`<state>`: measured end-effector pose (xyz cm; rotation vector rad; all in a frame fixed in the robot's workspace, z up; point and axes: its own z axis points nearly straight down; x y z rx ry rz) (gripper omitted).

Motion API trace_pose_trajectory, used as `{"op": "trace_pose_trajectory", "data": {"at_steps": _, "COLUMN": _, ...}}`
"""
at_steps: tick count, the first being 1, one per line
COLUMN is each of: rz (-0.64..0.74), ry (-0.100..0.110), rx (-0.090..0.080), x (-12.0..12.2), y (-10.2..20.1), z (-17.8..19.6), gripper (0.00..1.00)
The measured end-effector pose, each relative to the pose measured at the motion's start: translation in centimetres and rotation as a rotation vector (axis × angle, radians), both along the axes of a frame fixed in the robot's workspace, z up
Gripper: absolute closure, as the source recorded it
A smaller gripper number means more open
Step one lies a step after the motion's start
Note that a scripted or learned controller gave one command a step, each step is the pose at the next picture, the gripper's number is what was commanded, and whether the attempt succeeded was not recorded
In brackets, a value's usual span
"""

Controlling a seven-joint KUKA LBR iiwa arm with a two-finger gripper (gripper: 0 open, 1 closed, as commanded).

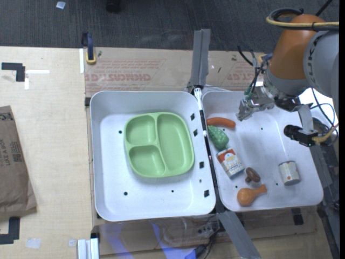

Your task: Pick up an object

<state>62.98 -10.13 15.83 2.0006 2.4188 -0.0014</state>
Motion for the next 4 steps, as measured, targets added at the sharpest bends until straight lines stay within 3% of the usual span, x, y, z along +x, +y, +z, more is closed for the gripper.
{"op": "trace_pose_trajectory", "data": {"at_steps": 1, "rz": 0.0, "ry": 0.0, "rx": 0.0, "x": 0.0, "y": 0.0, "z": 0.0, "gripper": 0.0}}
{"op": "trace_pose_trajectory", "data": {"at_steps": 2, "rz": -0.083, "ry": 0.003, "rx": 0.002, "x": -4.5, "y": -0.3, "z": -5.1, "gripper": 0.0}}
{"op": "trace_pose_trajectory", "data": {"at_steps": 3, "rz": -0.14, "ry": 0.003, "rx": 0.003, "x": -9.9, "y": -0.6, "z": -1.8, "gripper": 0.0}}
{"op": "trace_pose_trajectory", "data": {"at_steps": 4, "rz": -0.312, "ry": 0.003, "rx": 0.001, "x": -12.7, "y": 2.2, "z": 3.3, "gripper": 0.0}}
